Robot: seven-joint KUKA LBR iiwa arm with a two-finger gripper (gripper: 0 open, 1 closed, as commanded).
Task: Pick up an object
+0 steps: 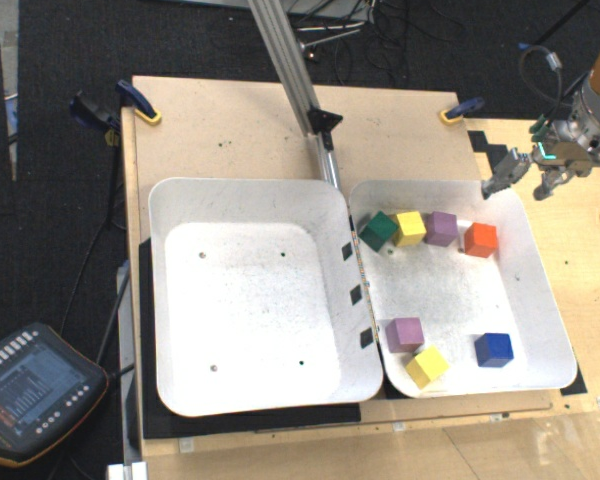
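Hovered over the tabletop (pixel 420 118) just past the far right corner of the right bin (pixel 540 268), gripper (pixel 522 180) with jaws spread apart and nothing between them. Seven cubes in that right bin, counted up: two purple, two yellow, one green, one orange, one blue. Nearest by far looked like the orange cube (pixel 480 239), sitting below and a bit left of the jaws in the camera view, close to the bin's far right wall. Rest of the far row ran leftward from there: purple cube (pixel 441 228), yellow cube (pixel 411 227), green cube (pixel 379 231), the last three pretty much touching. Near end of the bin: second purple cube (pixel 405 333), second yellow cube (pixel 426 365) just beside it, blue cube (pixel 493 349) off on its own. Left bin (pixel 180 268) bare of cubes. No long axis to worry about with cubes; probably just a short drop down and inward for the orange one, minding the bin wall.
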